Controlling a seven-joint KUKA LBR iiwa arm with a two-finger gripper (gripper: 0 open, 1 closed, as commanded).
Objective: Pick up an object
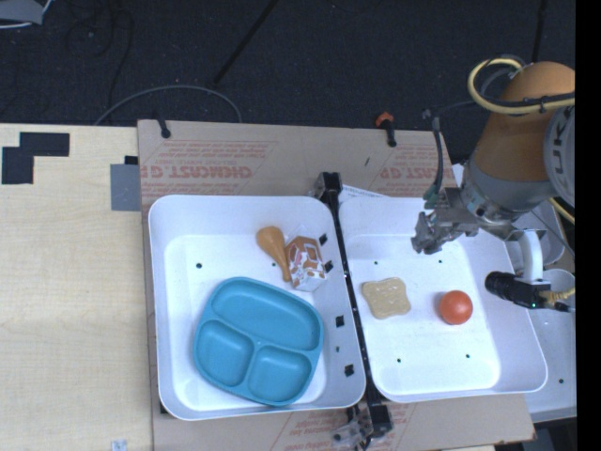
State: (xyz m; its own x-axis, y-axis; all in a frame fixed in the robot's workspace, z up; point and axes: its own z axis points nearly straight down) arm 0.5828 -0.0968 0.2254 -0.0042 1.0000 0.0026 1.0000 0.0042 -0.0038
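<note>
Two shallow white plastic bins (174, 252) on a cardboard-covered bench (235, 158)

The grey two-finger gripper (428, 238) hangs over the right bin's far side (fingers' state unclear), beyond a round red tomato (455, 307); dark floor behind.

We see two white bins (178, 252). The left one holds a light blue divided tray (258, 341), a tan wooden spoon (274, 247) and a brown-and-white packet (306, 261). The right one holds a pale beige toast slice (386, 298) and a red-orange tomato (455, 307). The arm (526, 120) shows grey and orange.
</note>
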